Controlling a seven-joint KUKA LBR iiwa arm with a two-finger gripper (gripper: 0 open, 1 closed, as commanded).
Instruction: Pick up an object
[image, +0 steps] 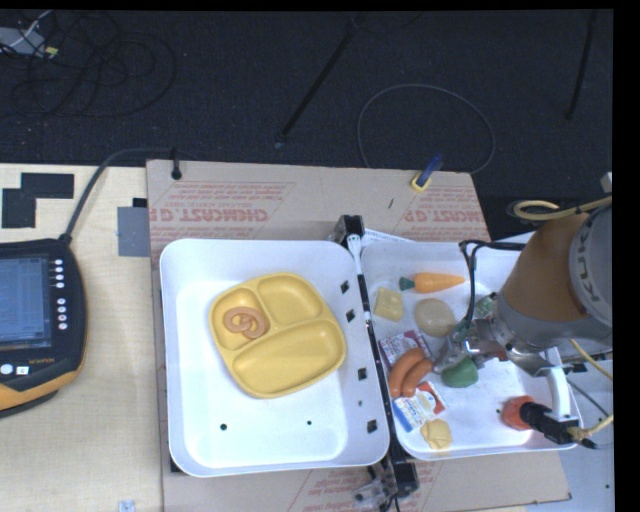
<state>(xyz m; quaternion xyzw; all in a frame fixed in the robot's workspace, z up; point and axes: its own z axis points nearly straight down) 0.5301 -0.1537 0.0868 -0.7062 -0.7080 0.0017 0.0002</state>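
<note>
My gripper (456, 352) is low in the right bin (480, 440), at the end of the grey arm with the orange band (540, 275). It sits directly over a green object (462, 376), whose top it partly hides. Just left of it lie a reddish sausage (408, 372) and a beige round piece (434, 317). An orange carrot (438, 282) and a pale yellow chunk (388, 303) rest toward the back of the bin. A red round item (517, 412) lies at the front right.
Small printed packets (418, 405) and a yellow lump (436, 433) sit at the right bin's front. The left bin (190, 400) holds a yellow divided plate (290, 350) with a ring-shaped piece (243, 321). A control pendant (30, 320) lies at far left.
</note>
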